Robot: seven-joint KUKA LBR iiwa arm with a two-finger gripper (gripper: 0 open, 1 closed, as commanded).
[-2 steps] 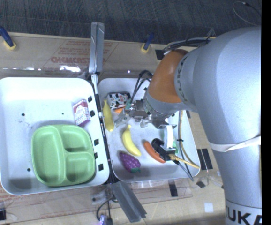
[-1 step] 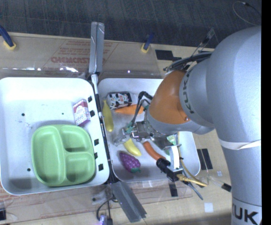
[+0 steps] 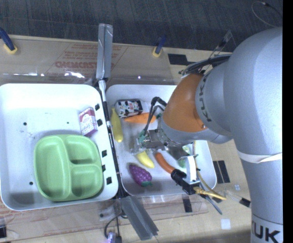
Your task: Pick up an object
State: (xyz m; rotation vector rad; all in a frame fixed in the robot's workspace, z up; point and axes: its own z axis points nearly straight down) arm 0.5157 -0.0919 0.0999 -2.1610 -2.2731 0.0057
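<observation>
In the right-hand bin (image 3: pixel 207 176), the gripper (image 3: pixel 147 142), its finger state impossible to tell, should descend squarely over the yellow banana (image 3: pixel 145 159) just below it.

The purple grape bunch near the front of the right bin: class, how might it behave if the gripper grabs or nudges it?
The purple grape bunch looks like moulded toy food, so probably stiff and light. Its bumpy, rounded surface may let fingers slip off. Lying free near the bin wall, it would likely slide or roll rather than tip.
</observation>
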